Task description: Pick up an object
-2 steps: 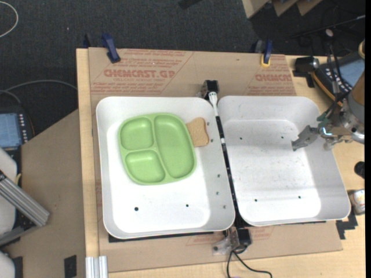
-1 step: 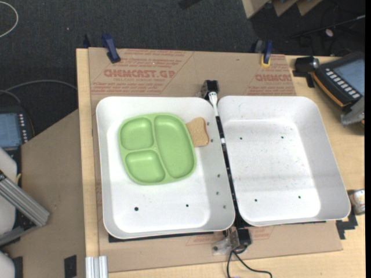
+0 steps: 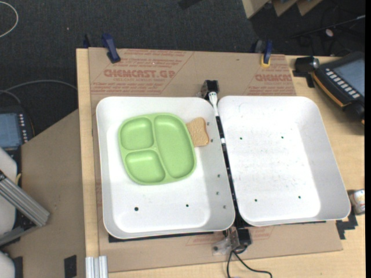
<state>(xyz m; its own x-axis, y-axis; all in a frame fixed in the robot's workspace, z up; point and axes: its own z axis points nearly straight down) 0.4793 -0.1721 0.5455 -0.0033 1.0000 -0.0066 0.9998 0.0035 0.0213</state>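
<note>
A light green divided plate (image 3: 156, 148) with three compartments lies in the left white bin (image 3: 156, 213), toward its upper middle. A small tan, bread-like piece (image 3: 199, 132) rests against the plate's upper right rim, close to the bin's right wall. The right white bin (image 3: 284, 161) sits beside it.
The two bins meet along a dark seam (image 3: 223, 155) with a black clip at its top. Both rest on a brown board held by blue and yellow clamps (image 3: 110, 48). A black device (image 3: 342, 83) lies at the right edge, and cables trail below the bins.
</note>
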